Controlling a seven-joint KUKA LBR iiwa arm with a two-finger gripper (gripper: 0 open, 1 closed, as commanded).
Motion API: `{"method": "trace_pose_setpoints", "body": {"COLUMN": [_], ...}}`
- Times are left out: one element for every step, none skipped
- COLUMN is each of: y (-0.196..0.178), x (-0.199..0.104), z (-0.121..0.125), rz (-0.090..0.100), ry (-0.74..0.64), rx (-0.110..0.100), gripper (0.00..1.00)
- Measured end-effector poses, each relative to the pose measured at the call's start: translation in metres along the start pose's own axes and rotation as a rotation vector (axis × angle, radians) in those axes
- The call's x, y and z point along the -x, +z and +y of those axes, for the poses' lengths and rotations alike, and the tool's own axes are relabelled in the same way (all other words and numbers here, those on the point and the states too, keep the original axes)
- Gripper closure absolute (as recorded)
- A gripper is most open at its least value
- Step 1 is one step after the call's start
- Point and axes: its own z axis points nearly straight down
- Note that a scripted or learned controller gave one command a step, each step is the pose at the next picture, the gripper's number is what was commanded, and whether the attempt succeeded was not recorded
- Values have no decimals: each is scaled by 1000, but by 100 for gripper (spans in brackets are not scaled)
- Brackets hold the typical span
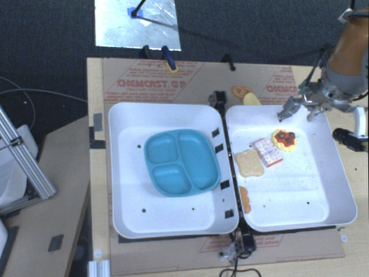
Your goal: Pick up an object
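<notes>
Three toy foods (271, 150) were counted in the right bin (323, 206) (one blue plate (181, 161) opposite); the gripper (300, 109) was spread, nothing grasped.

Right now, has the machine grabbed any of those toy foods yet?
Not yet. Its open tool hangs above the right white bin's far edge with nothing between its fingers. The yellow pastry with red topping, the red-and-white packet and the beige toast slice lie untouched. Lowering, gripping and lifting remain.
</notes>
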Motion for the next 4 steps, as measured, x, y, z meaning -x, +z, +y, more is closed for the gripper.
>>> {"method": "trace_pose_setpoints", "body": {"y": [92, 114, 114, 113], "x": [10, 37, 36, 36], "z": [-39, -4, 20, 20], "rz": [2, -1, 0, -1], "ry": [4, -1, -1, -3], "rx": [-10, 4, -1, 0], "gripper": [0, 0, 0, 0]}}
